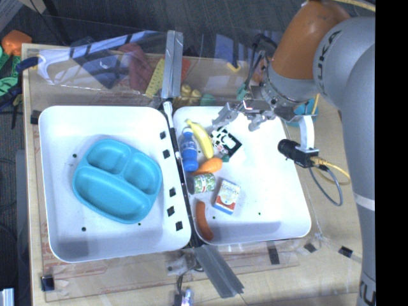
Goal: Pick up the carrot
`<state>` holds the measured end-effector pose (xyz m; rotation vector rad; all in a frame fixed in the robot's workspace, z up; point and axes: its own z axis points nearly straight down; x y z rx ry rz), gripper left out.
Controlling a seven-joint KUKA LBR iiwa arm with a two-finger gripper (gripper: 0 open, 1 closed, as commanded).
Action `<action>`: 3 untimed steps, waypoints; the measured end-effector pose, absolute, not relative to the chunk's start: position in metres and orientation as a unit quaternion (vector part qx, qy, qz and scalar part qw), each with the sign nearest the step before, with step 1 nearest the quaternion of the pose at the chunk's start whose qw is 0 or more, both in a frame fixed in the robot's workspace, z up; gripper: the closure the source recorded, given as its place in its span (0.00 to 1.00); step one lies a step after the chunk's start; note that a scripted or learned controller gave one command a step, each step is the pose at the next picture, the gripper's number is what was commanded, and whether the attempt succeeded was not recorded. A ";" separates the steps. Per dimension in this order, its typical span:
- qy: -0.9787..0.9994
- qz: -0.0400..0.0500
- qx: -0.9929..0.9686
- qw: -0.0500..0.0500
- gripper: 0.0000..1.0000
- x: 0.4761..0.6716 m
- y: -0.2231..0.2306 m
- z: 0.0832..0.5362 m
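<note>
A pale wooden bench [331,203] is carrying two shallow white bins side by side, and a dark floor is showing around it at the top and the left of the frame. The left bin [57,139] is holding one blue divided plate [118,180], lying flat in its middle. The right bin [280,196] is holding the small things, and they are crowding along its left wall, probably because they were dropped there in a loose heap: one banana [203,139], one blue bottle [189,150], one small green can [204,183], one small carton [227,195], one black-and-white patterned block [225,142], one reddish sausage-like piece [202,218] near the lower left corner — and one carrot [209,166]. The carrot is lying on its side in the middle of this group, just below the banana and touching or nearly touching the bottle and the can. The gripper [245,115] is hanging above the upper part of the right bin, up and to the right of the carrot and apart from it. Its two fingers are spreading apart and nothing is sitting between them. In my judgement the arm is not yet over the carrot, and the near neighbours are leaving little room for the fingers.
</note>
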<state>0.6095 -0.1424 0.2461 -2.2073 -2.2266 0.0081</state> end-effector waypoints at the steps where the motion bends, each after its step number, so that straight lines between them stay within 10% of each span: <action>1: -0.766 0.001 -0.642 0.001 0.00 0.564 -0.139 0.099; 2: -0.768 0.002 -0.640 0.002 1.00 0.565 -0.139 0.107; 3: -0.793 0.001 -0.609 0.001 1.00 0.641 -0.144 0.200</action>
